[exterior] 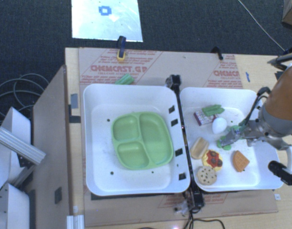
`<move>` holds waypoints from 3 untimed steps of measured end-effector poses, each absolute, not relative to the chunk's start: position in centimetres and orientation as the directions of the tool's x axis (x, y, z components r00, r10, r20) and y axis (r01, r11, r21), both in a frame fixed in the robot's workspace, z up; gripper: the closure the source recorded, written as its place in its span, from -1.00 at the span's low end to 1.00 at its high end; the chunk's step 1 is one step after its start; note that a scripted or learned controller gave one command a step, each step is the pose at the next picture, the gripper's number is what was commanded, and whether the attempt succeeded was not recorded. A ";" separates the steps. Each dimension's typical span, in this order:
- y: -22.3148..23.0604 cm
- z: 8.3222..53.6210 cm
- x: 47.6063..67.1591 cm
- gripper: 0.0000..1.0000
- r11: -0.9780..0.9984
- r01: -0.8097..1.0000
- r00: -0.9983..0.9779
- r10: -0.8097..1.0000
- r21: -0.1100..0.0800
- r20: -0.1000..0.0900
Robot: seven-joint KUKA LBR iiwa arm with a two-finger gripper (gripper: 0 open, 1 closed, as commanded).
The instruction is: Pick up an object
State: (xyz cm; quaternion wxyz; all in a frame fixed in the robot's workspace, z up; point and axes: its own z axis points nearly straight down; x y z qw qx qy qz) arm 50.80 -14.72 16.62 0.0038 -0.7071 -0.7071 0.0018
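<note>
Looking across from the left, you see the left bin (95,142) holding a green divided plate (142,140) lying flat near its middle. In the right bin (253,180) sit several toy foods: a tan bread piece (199,148), a chocolate-chip cookie (206,175) below it, a pizza slice (213,159), a white egg (219,125) touching a small pink-and-white box (201,117), a green piece (212,110) above them, and an orange cracker (240,161). The gripper (227,140) hangs low just right of the egg, between egg and cracker; you cannot tell whether it is parted or closed, and nothing is visibly caught in it.
</note>
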 end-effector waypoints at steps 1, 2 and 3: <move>-14.3 10.1 49.7 -1.00 0.001 1.000 -0.001 1.000 0.015 -0.004; -14.1 9.4 49.5 -1.00 0.001 1.000 -0.001 1.000 0.027 -0.008; -20.6 19.1 48.8 -1.00 -0.003 1.000 0.003 1.000 0.011 -0.007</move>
